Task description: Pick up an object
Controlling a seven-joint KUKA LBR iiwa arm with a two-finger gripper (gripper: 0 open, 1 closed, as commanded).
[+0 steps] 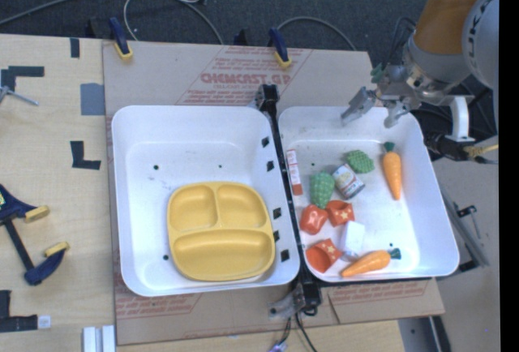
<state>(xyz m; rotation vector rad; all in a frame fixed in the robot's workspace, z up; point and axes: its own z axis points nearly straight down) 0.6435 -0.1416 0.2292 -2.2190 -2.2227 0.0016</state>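
On my left a yellow tray (220, 230) fills the left bin (134, 131). The pickable toys crowd the right bin (434, 221): green veg (322, 189), a can (349, 181), carrots (392, 171). My end effector (372, 110) hovers above its far rim, fingers spread and holding nothing, ready to descend.

Two bins sit side by side on the table (49, 180). In the left bin (138, 131) lies a divided plate (220, 230), near the front. The right bin (430, 204) holds many small toys. One carrot (392, 172) lies near the right wall. Another carrot (366, 263) lies at the front. A small can (348, 181) sits in the middle, with a bumpy toy (322, 189) just left of it and a leafy toy (359, 161) just behind it. The end effector (375, 109) hangs over the back edge of the right bin.
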